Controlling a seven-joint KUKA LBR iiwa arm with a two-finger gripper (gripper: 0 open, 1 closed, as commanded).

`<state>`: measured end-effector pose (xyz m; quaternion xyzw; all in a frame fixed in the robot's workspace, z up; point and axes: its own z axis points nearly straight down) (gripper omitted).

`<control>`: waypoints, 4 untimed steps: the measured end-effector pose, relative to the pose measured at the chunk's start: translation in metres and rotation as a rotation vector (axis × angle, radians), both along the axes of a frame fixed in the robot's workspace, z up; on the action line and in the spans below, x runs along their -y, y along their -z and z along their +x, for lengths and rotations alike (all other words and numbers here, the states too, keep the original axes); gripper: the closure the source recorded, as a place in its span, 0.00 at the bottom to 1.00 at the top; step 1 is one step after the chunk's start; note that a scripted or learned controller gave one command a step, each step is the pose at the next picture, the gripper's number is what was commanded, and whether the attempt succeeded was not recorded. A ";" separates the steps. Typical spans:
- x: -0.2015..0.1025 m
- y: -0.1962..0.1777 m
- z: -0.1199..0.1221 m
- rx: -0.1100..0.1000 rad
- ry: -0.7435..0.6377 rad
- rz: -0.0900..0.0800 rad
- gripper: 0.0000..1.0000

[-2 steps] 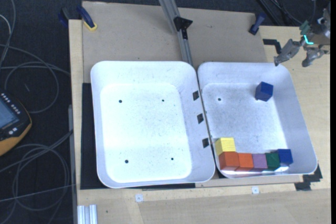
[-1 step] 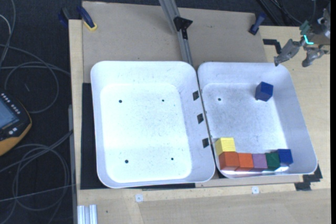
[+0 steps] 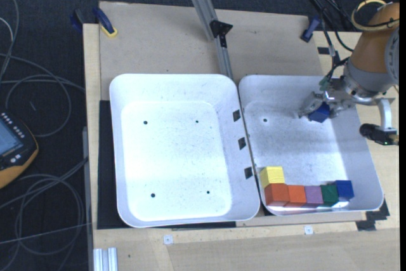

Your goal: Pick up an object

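- Blue, small and block-shaped, an object (image 3: 320, 113) sits between the fingers of the grey two-finger gripper (image 3: 317, 110), which appear pinched on it; the grip is small in view, so contact is judged, not certain.
- Landmark: the right-hand shallow white plastic bin (image 3: 298, 143). The gripper and blue object sit over its upper right part, near the far wall.
- Along this bin's near wall lies a row of small cubes: yellow cube (image 3: 274, 174), orange cubes (image 3: 285, 193), purple cube (image 3: 314, 194), green cube (image 3: 329, 192), dark blue cube (image 3: 344, 188), well apart from the gripper.
- Beside the landmark, on the side away from the arm, lies the left-hand shallow white bin (image 3: 171, 149).
- Judgement: the lift is in hand. It is best done straight up, slowly, with the pinch kept firm and the object held clear of the far wall; a small, off-centre hold could slip.
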<state>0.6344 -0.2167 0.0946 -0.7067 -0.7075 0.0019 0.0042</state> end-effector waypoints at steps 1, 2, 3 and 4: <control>0.001 -0.017 0.003 0.010 -0.001 -0.003 1.00; -0.072 -0.028 -0.029 0.004 -0.004 0.002 1.00; -0.181 -0.109 -0.013 0.016 -0.009 0.000 1.00; -0.304 -0.169 -0.055 0.012 -0.009 0.001 1.00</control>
